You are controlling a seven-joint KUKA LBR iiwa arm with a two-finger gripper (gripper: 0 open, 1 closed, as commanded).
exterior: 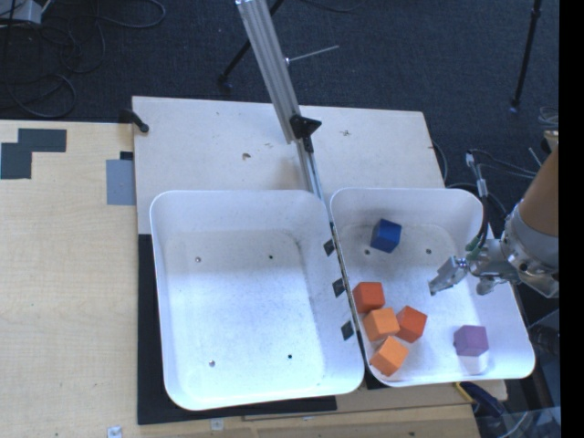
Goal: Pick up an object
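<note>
The end effector (pixel 453 276) sits over the right-hand part of the right bin (pixel 461 201), reaching in from the right edge on the grey arm (pixel 538 235). Its grey fingers poke out toward the left, but they're tiny and kind of blurry, so honestly it's hard to call how far apart they are, and nothing is visibly pinched between them. Closest thing to it is the purple block (pixel 471 339), down near the bin's front right corner and sitting on top of something white. A bit left of that there's a little cluster of four orange-ish cubes: a red-orange cube (pixel 412 322), an orange cube (pixel 382 323) right up against it, another orange cube (pixel 391 355) just below, and a darker orange cube (pixel 369 296) just above, close to the divider between the bins. They're all sitting at slightly different angles, and being cubes they have no real long axis to talk about. The blue cube (pixel 386 235) is off by itself toward the back of the same bin, well apart from the rest. The left bin (pixel 173 245) just shows its white floor with a few dark specks. Both bins rest side by side on the desk (pixel 73 272), and a slanted aluminium rail (pixel 274 76) runs up from between them.
</note>
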